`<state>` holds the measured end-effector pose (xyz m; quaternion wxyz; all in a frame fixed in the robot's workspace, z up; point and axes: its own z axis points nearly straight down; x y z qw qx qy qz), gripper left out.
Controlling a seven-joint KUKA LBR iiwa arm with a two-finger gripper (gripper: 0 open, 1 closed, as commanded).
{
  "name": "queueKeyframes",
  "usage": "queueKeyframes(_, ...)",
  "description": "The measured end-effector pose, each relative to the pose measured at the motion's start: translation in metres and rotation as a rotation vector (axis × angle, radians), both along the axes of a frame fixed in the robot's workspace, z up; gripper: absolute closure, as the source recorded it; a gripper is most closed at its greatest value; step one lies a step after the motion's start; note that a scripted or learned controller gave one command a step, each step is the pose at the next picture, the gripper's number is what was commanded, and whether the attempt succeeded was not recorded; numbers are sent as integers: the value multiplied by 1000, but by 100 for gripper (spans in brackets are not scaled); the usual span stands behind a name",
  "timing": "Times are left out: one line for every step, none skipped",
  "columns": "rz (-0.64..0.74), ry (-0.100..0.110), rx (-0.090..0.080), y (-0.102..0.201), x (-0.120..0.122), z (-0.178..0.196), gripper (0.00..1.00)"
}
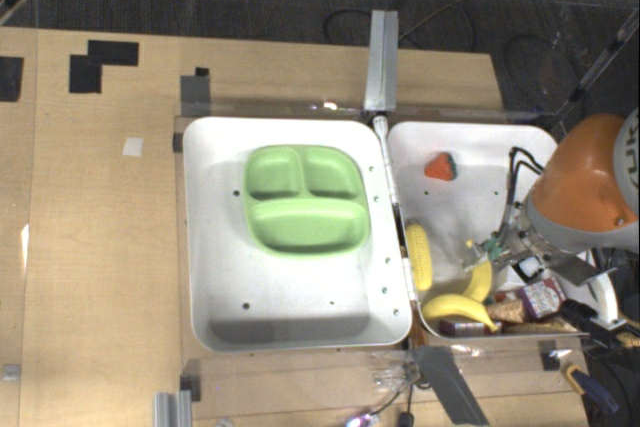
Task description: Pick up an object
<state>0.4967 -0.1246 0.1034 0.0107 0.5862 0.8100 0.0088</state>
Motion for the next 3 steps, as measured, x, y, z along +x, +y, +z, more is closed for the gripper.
queueKeyframes(165,8,-5,-25,-3,-12,100)
queueKeyframes(-60,21,-1,41,79,96,100)
queueKeyframes(82,21,-4,67,132,83,100)
